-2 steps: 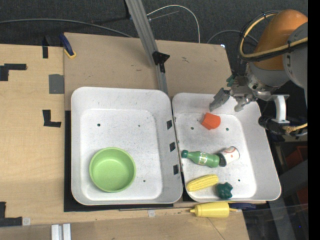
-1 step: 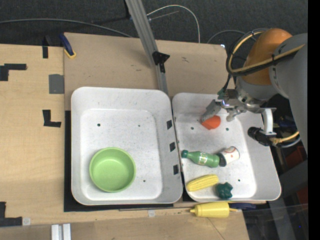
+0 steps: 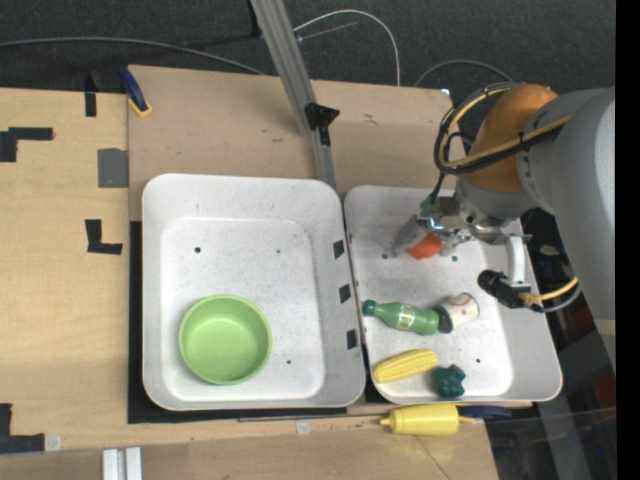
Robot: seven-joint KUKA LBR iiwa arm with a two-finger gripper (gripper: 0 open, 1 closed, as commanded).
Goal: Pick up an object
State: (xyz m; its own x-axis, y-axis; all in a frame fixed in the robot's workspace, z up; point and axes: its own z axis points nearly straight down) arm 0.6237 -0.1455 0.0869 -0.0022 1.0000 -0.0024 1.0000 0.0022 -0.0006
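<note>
One yellow squeeze bottle [image 3: 424, 420] lies on its side on the bench [image 3: 60, 298], just outside the near rim of the right bin [image 3: 535, 368]. Inside that bin, along its near edge, are one yellow corn cob [image 3: 404, 365] and, just beside it toward the right, one small dark green lump [image 3: 449, 379] whose kind I cannot make out. Past them, near the bin's middle, one green bottle [image 3: 405, 316] lies on its side, its base touching one small whitish object [image 3: 461, 310] with a reddish end. Toward the far edge of this bin sits one small orange-red piece [image 3: 425, 248], directly under the gripper [image 3: 432, 230], which hangs over it. Whether its fingers are spread or closed cannot be told, and nothing is visibly lifted between them.

The left bin [image 3: 165, 208] holds one light green bowl [image 3: 225, 339], upright, in its near left corner. The two white bins stand side by side with rims touching.

The grey arm [image 3: 575, 158] with its orange band [image 3: 510, 123] comes in over the right bin's far right corner, with black cables looped round it. The bench is light wood, marked with black tape pieces at its left edge. One grey metal pole [image 3: 290, 58] slants up from the far edge between the bins. Beyond the bench lies dark carpet.
</note>
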